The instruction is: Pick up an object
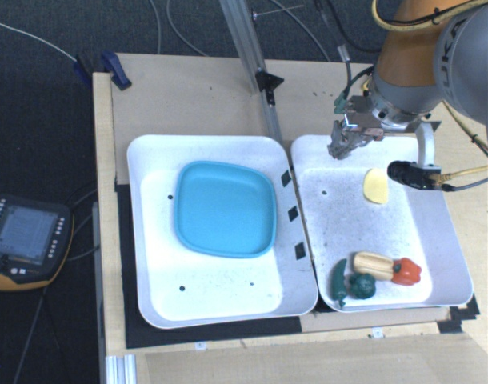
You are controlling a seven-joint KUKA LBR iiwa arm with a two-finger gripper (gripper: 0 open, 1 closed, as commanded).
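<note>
Hovering gripper (341,146) at upper edge of right bin (436,238); grip state unclear, cannot tell. Yellow piece (376,186) lies just lower right, apart. Risk: descent here strikes bin rim, misses piece.

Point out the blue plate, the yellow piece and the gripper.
blue plate (226,208): camera view, middle of its flat face, in the left bin.
yellow piece (376,186): camera view, centre of its top, in the right bin.
gripper (341,148): camera view, its tip, over the right bin's far edge.
</note>
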